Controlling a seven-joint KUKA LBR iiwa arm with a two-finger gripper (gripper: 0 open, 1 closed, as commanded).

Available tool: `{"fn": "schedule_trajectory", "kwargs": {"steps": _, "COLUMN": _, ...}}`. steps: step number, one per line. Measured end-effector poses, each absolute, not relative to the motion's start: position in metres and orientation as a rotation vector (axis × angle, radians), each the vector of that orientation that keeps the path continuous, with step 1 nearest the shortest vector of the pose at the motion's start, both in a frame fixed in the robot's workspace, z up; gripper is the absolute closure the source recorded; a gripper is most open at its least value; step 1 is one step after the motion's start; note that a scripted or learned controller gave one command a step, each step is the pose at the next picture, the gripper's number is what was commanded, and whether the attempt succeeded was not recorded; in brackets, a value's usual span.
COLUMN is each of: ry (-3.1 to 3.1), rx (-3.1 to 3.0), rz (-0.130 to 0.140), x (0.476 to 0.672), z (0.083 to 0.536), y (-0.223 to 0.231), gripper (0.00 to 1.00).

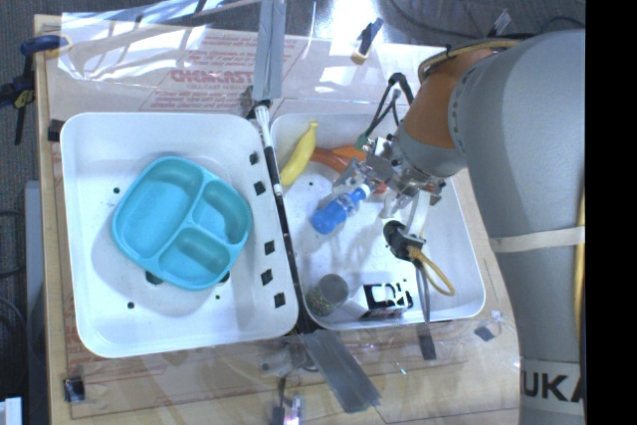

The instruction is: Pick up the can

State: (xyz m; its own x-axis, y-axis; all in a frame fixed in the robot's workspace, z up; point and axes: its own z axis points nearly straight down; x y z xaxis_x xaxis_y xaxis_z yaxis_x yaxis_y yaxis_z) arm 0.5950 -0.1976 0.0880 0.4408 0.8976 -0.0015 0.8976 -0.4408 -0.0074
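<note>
Reference point for everything: the blue bottle (336, 211), lying tilted in the middle of the right bin (464, 259), cap end up-right.

- Far left of the bottle: left bin (88, 164). It holds a blue divided tray (181, 222), three compartments, sitting flat and well apart from the bottle, on the other side of the bin walls.
- Up-left of the bottle, far edge of the bench: clear plastic sheet (149, 25), crumpled.
- Just up-left of the bottle: banana (297, 154), leaning along the right bin's left wall. Near the bottle; can't tell if they touch.
- Below the bottle, slightly left: the can (328, 293). Upright, grey top facing the camera, close to the right bin's near wall. Clear gap to the bottle. Nothing gripping it, well apart from the gripper.
- Above the bottle: orange item (338, 155), partly hidden, runs from the banana tip toward the gripper.
- Just up-right of the bottle: gripper (383, 186), right at the cap end. Opening: can't tell, too cluttered. Can't tell if it touches the bottle either.
- Below-right of the bottle: black-and-white item (386, 297), against the near wall, just right of the can.
- Right of the bottle: arm (518, 144), grey with orange band, over the right bin's right side.
</note>
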Motion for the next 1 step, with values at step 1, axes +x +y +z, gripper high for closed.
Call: {"fn": "schedule_trajectory", "kwargs": {"steps": 1, "ry": -1.659, "rx": -2.655, "rz": 0.015, "x": 0.5944, "z": 0.0939, "y": -0.197, "gripper": 1.0}}
